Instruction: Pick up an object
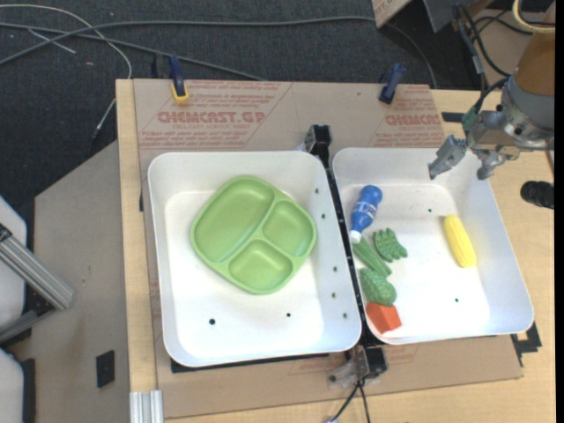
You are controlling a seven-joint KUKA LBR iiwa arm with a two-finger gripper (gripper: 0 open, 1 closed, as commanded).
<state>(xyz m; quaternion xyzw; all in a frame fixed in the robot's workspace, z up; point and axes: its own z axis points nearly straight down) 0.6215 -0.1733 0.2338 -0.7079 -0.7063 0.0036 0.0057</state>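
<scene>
The gripper (464, 161) hangs over the far corner of the right bin (504, 282), fingers spread wide apart with nothing between them. One finger (445, 158) points down toward the bin's back wall, the other sits just beside it toward the arm. The grey arm (529, 113) comes in from the right edge, its orange band at the top corner.

Below the gripper and a little nearer the camera lies a yellow corn cob (459, 241), on the bin floor, apart from everything else. Off to the gripper's left side, across the bin, a blue and white bottle (365, 210) lies tilted against the divider edge. Just nearer the camera than the bottle sit green leafy vegetable toys (380, 250), one touching the next, with a second green clump (377, 285) below them. Nearest the camera, an orange-red block (383, 316) rests in the front corner, touching the green clump.

Farther left, well apart from the gripper, the left bin (176, 324) carries a green divided plate (254, 233), three compartments, lying flat and turned at a slant. Both bins sit on a cardboard sheet (220, 108), clamped at the far edge with a yellow and blue clamp (178, 83) and a blue clamp (391, 84).
</scene>
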